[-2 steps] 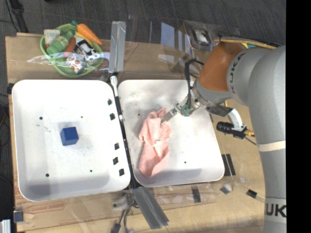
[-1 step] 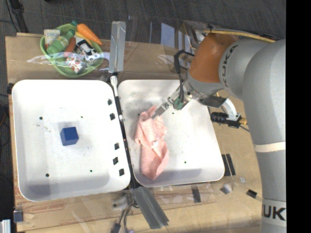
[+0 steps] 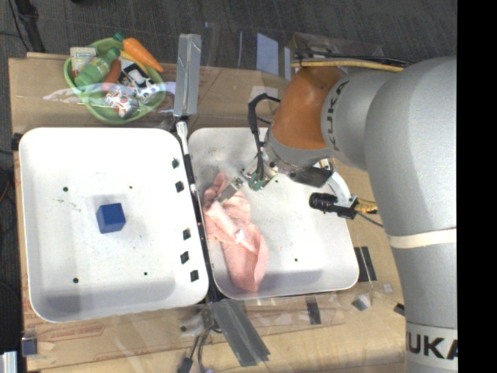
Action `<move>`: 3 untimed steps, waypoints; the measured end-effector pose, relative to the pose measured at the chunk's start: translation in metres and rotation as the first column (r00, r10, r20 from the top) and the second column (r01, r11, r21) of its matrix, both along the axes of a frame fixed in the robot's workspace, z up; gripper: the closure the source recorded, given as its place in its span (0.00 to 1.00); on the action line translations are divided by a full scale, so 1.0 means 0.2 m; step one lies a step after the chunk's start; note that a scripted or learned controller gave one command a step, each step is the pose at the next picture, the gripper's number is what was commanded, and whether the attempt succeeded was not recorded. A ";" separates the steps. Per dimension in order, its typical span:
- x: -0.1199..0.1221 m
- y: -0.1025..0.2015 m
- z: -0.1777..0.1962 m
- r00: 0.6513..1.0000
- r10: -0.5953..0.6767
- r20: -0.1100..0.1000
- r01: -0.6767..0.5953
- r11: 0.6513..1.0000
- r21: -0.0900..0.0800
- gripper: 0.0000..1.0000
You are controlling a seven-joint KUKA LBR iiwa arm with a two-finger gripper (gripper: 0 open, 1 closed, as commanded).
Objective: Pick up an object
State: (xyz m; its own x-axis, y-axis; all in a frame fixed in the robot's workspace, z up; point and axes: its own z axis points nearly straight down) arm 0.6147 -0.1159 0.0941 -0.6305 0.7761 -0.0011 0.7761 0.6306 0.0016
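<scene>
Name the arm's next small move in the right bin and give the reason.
Probably a short descent onto the crumpled pink cloth. The gripper sits at the cloth's upper edge in the right white bin, and the view shows no fabric clearly between its fingers. The small blue cube lies far off in the left white bin.

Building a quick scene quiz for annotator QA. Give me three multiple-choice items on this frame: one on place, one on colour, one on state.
1. Where does the blue cube lie?
A. left bin
B. right bin
C. green bowl

2. What colour is the cloth in the right bin?
A. yellow
B. pink
C. black

3. How does the cloth lie?
A. folded in a neat square
B. hanging over the bin's far wall
C. crumpled along the bin's left side

Key: 1 A, the cube sits alone on the left bin floor. 2 B, the fabric is pale pink. 3 C, it is bunched in folds beside the wall shared with the left bin, below the gripper.
</scene>
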 end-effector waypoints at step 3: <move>0.21 0.47 0.50 0.990 -0.142 -0.001 0.142 0.990 -0.001 1.00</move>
